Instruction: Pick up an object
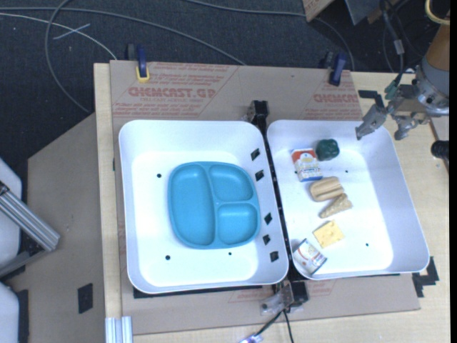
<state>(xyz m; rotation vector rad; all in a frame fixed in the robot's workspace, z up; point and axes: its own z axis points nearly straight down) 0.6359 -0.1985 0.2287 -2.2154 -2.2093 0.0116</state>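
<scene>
The right bin (pixel 382 213) holds several small items: a dark green round object (pixel 328 148), a red and white carton (pixel 306 164), a tan bread-like roll (pixel 326 189), a tan wedge (pixel 335 206), a yellow cheese piece (pixel 328 234) and a small white packet (pixel 310 255) at the front edge. My gripper (pixel 386 126) hovers over the bin's far right corner, to the right of the green object. Its two fingers (pixel 368 126) stand apart with nothing between them.
The left bin (pixel 143 213) carries a blue divided plate (pixel 213 204). Black clips run along the wall between the bins (pixel 265 184). Blue clamps (pixel 143 68) hold the board at the far edge. Cables lie on the dark floor behind.
</scene>
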